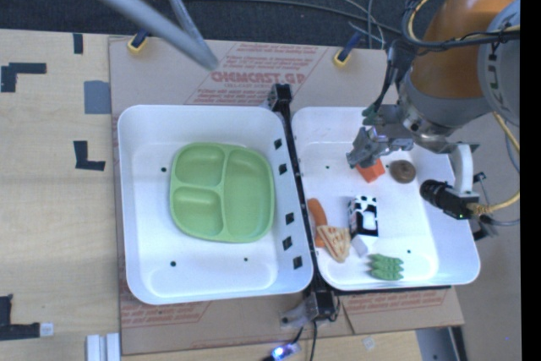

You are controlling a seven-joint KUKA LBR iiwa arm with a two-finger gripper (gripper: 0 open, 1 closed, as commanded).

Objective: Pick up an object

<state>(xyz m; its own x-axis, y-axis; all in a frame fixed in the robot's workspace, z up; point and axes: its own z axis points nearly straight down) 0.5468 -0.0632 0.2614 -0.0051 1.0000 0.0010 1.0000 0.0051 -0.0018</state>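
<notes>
From the overhead camera you see the gripper (369, 155) low in the right bin (448, 266), directly over a small orange block (370, 172) — whether it has clenched on the block or hangs released, you cannot tell. Just right of the block lies a brown round piece (404, 172). Nearer the front sit a black-and-white block (365, 216), a carrot (317, 211), a tan wedge (336, 243) and a green toy (386, 267). The left bin (139, 207) holds a green divided plate (222, 191).
</notes>
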